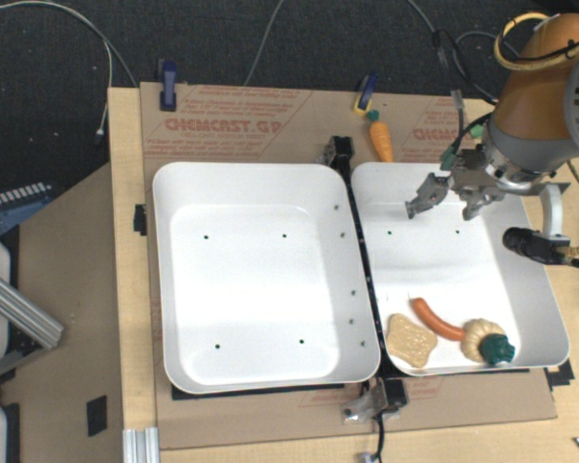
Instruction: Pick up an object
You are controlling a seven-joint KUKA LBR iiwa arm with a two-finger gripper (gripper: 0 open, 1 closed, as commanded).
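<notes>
In the camera view, three objects cluster along the right bin's [521, 287] near edge: one tan cracker-like square [410, 340], one orange sausage shape [437, 318], one beige-and-teal lump [489, 342]; the bin's far half is open floor; the gripper [447, 199] hovers there, fingers spread, gripping nothing; one toy carrot [379, 139] lies outside on the board [232, 123]; left bin [261, 273] beside it.

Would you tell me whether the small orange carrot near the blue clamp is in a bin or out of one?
Out. The carrot lies on the brown board behind the right bin, beyond its far rim.
</notes>
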